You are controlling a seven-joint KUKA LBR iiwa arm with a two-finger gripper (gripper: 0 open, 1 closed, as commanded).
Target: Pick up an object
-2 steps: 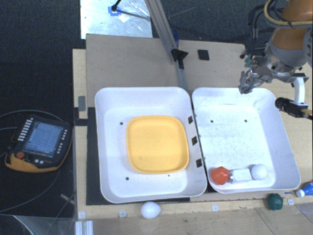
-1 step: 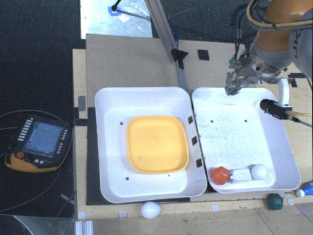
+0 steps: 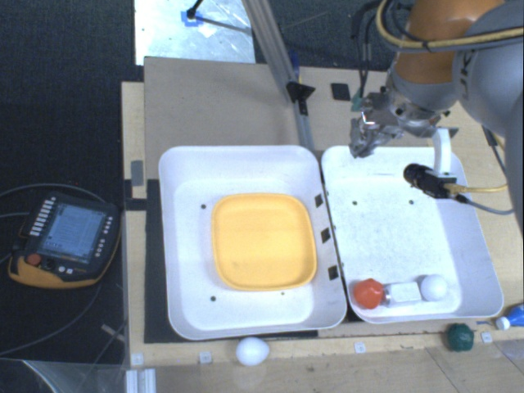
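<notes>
A: What lies nearest the front edge?

B: Outside the bins, a smooth white egg-shaped object and a dark green ball, one of each, on the bench.

A: And inside the bins?

B: In the right white plastic bin, three things sit along the near wall: a glossy orange-red ball, a small white rectangular block touching it, and a white round ball. The left white bin holds one yellow square plate with rounded corners, matte plastic.

A: The gripper?

B: The grey metal two-finger gripper hangs over the right bin's far left corner, well apart from those three. I cannot tell how its fingers stand. A black cylindrical part with a yellow cable juts beside it.
</notes>
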